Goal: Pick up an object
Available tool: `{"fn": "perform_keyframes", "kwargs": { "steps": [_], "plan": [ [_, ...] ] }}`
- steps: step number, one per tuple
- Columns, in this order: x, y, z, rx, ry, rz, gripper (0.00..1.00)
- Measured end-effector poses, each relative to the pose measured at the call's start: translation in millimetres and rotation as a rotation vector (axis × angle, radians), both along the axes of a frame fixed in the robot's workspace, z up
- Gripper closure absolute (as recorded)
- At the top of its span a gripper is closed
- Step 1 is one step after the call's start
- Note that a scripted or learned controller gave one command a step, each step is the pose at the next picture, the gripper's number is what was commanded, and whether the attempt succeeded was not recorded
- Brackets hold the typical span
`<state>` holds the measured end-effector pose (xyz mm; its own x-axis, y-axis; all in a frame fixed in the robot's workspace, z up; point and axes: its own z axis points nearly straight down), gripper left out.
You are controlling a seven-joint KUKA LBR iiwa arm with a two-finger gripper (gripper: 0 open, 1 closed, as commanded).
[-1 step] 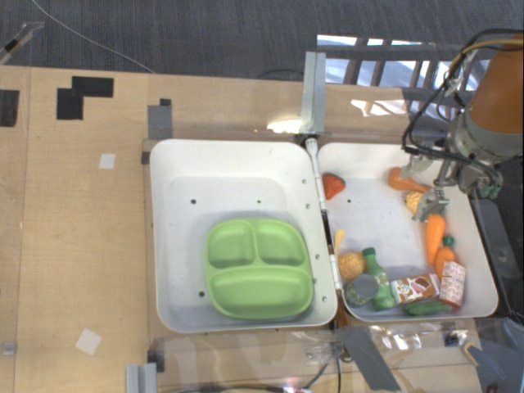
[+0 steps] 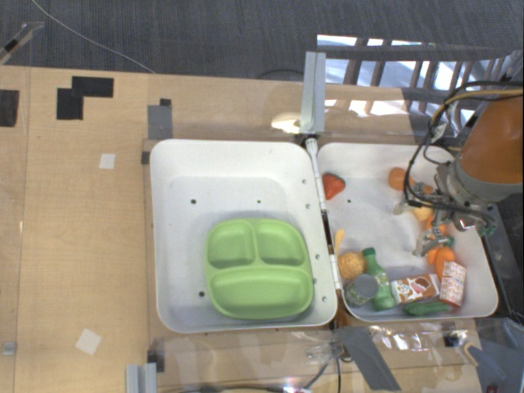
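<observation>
Only unreadable print: red carton [image 2: 415, 287].

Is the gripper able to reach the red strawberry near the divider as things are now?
Probably yes. The strawberry lies alone on bare floor of the right bin, nothing on top of it, and the gripper is over that same bin.

Arm above the right bin [image 2: 491, 297]
Orange band [image 2: 495, 150] over a grey wrist [image 2: 475, 188], with black cables [image 2: 434, 133] looping beside it.
</observation>
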<state>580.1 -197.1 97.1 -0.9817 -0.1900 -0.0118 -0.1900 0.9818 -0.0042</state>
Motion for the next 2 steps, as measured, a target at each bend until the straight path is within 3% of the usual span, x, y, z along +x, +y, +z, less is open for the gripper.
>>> {"fn": "perform_keyframes", "kwargs": {
  "steps": [1,2],
  "plan": [
    [0,66,-7,0.003,-0.003,-0.08,0.0],
    [90,30,-9,0.001,0.007,-0.059,0.0]
  ]
}}
